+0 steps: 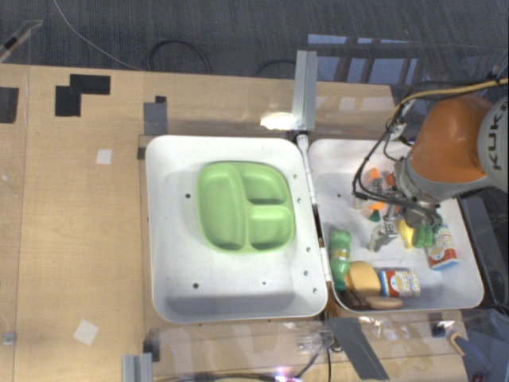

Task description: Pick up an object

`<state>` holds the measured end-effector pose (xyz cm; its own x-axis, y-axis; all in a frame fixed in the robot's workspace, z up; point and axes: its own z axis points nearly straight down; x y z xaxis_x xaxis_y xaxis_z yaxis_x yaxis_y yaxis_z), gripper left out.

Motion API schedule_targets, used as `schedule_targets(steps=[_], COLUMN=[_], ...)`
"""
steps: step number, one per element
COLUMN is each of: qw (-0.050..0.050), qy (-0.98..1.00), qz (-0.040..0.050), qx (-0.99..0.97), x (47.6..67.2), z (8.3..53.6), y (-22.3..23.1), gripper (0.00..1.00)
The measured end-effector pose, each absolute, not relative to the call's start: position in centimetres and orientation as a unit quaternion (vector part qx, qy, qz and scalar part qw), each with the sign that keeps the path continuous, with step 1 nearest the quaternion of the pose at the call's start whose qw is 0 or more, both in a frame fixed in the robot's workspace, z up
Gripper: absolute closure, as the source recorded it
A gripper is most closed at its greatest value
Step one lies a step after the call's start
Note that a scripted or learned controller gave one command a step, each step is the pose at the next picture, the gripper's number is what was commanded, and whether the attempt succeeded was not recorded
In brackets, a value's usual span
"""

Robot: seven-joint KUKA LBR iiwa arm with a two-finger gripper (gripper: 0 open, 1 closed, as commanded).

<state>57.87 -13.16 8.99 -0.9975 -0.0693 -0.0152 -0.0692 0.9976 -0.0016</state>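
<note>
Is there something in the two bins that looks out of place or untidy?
Nothing looks spilled or broken. The green divided plate lies flat in the left bin. In the right bin, small items are crowded together, and the red-labelled can lies on its side.

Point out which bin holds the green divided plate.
The left bin: the green divided plate lies at its middle, while the right bin holds small groceries under the gripper.

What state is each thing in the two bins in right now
green divided plate: right side up, flat in the left bin
green bottle: lying down, right bin
can: on its side
carton: tipped over
gripper: low above the clutter
</note>
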Motion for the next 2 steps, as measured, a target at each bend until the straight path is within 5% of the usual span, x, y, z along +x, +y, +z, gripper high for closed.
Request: schedule_targets(steps=[1, 2], qw=[0.008, 0.008], qy=[0.997, 0.993], qz=[-0.0012, -0.0013], qx=[-0.076, -0.117], x=[57.3, 59.0], z=[9.0, 9.0], y=[-14.4, -10.7], gripper=[0.0, 0.0])
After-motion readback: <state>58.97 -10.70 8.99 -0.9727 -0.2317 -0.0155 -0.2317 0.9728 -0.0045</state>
